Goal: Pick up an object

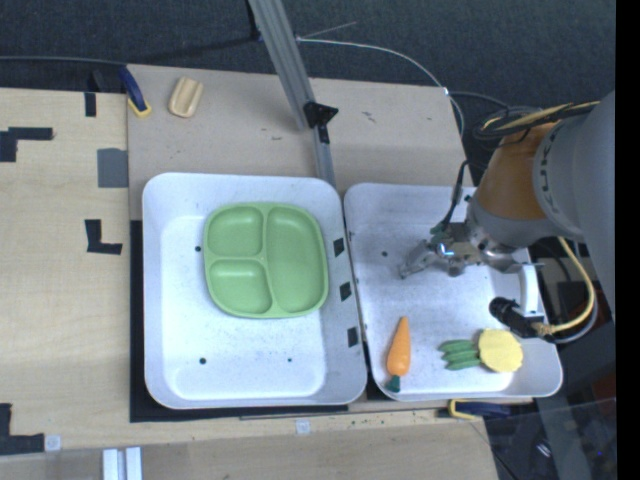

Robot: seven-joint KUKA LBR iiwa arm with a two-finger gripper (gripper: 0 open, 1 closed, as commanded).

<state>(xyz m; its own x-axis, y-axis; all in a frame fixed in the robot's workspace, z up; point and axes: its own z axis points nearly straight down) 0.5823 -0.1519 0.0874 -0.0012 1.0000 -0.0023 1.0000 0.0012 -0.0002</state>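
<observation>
In the camera view, the gripper (418,261) is hanging over the right bin (372,208), fingers spread and holding nothing. The carrot (399,345) and corn (498,351) are lying apart along the near edge, probably leaving room for a grasp.

Light wooden bench (60,268) with black tape marks (95,236). Brown board (240,128) across its far part, under bins. Dark grey carpet floor (420,8) beyond. Grey metal pole (285,53) slants over board. Thin white cable (400,63) curves across board. Even, soft light.
</observation>
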